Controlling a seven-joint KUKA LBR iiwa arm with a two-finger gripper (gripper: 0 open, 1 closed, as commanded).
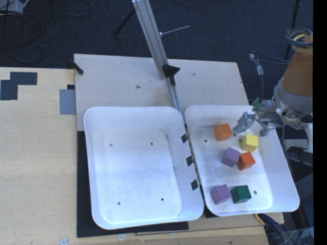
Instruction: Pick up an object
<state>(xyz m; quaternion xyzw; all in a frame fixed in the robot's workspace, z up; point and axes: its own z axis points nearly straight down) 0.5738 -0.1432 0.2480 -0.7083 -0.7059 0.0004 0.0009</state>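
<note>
Several small cubes lie in the right bin [286, 198]: an orange one [223, 132], a yellow one [249, 142], a purple one [230, 156], a red-orange one [246, 160], another purple one [220, 193] and a green one [240, 193]. My gripper [254, 127] hangs over the bin's upper right part, open. Its fingers are spread, one beside the orange cube and the other to the right of the yellow cube. The yellow cube sits just below the gap between them, and nothing is held.
The left bin [102, 131] lies beside the right one, with a divider and black clips [189, 160] between them. A slanted metal rail [153, 40] rises behind the bins. The grey arm with its orange band [299, 75] comes in from the right.
</note>
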